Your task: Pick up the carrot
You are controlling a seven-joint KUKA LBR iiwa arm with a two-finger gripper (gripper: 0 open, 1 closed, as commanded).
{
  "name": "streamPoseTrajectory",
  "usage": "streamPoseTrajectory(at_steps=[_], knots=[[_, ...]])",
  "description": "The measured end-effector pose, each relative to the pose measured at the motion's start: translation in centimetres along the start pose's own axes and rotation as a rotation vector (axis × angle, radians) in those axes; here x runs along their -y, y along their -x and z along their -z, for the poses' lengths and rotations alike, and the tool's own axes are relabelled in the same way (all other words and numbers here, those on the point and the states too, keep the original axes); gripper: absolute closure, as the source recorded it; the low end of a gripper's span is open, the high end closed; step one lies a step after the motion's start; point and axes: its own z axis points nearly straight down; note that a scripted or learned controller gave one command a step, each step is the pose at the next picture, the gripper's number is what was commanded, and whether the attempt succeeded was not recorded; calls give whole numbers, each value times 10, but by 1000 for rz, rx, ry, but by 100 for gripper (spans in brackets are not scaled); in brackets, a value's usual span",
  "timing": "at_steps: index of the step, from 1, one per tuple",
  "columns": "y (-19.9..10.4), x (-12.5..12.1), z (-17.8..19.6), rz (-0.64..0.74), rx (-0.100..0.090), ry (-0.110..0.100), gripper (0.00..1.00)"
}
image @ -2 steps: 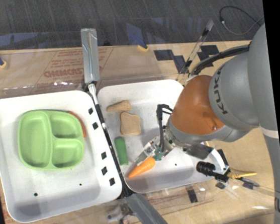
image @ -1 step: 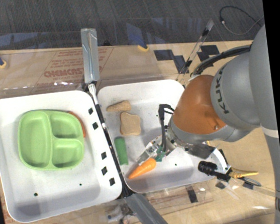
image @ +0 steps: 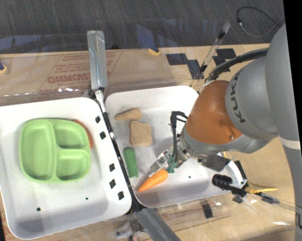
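We look down on a wooden counter (image: 266,168) carrying two shallow white plastic bins. In the left bin (image: 20,209) lies a lime-green divided plastic plate (image: 53,151), well away from the work. The right bin (image: 192,191) holds a tan bread slice (image: 140,133), a beige oblong biscuit-like piece (image: 127,115) at its twelve o'clock, a short green cylinder (image: 130,162) against the bin's left wall, and the tapered orange carrot (image: 153,181) lying flat near the front edge, at six o'clock from the bread. The grey arm with its orange band (image: 211,121) reaches in from three o'clock, bringing the pincer (image: 168,163) right to the carrot's thick end, seemingly lined up for a grasp. Whether the pincer is apart or together, we cannot tell.
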Motion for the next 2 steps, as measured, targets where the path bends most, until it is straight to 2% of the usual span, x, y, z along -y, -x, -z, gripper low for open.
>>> streamPoseTrajectory(at_steps=[1,2], knots=[[14,7,0,11,-3,-1,0],[10,5,0,18,6,-4,0]])
